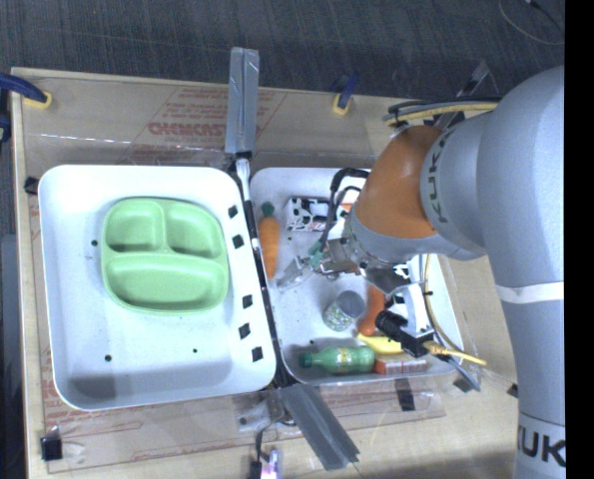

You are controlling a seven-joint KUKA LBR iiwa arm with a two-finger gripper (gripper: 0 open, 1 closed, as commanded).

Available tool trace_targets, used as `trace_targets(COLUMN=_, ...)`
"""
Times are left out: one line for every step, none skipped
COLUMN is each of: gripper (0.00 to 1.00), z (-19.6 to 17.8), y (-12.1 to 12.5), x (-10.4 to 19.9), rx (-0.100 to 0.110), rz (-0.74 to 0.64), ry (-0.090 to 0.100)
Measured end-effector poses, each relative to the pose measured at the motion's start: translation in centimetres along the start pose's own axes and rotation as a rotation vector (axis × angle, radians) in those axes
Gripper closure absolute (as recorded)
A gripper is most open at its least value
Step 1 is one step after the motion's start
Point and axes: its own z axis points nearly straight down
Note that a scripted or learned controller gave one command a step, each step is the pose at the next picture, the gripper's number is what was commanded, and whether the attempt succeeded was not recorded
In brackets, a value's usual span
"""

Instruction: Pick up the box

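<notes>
From the camera view we see the arm [446, 193] reaching in from the right over the right-hand bin [277, 183], its orange band sitting above the clutter. The gripper [311, 260] hangs low near the middle of that bin, metal fingers pointing left, and we cannot tell whether the jaws are released or clenched; nothing is plainly caught between them.

What we take for the box [304, 212] is a small black-and-white printed carton at the far side of the right bin, partly hidden by the wrist, just beyond the gripper. An orange carrot-like piece [269, 244] lies just left of it along the bin's left wall. Nearer to us sit a small round cup [343, 312], a green bottle [337, 358] lying on its side, and a yellow banana-like item [381, 345].

The left bin [67, 267] carries a green divided tray [164, 253], well apart from the work.

Our worry is crowding: the jaws could close on the carrot or on bare bin floor instead of the box, or push the box against the far wall so it tilts and slips. The wrist also hides the box from the camera, so a miss may be hard to notice
</notes>
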Motion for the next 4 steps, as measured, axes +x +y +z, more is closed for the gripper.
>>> trace_targets(gripper=0.0, z=-3.3, y=3.0, x=0.4, rx=-0.001, rz=0.058, ry=-0.001)
trace_targets(gripper=0.0, z=0.9, y=-1.2, x=-3.3, rx=-0.001, rz=0.159, ry=0.0)
trace_targets(gripper=0.0, z=0.8, y=3.6, x=-6.3, rx=-0.003, rz=-0.021, ry=-0.001)
trace_targets(gripper=0.0, z=0.7, y=5.0, x=-6.0, rx=-0.006, rz=-0.096, ry=-0.003)
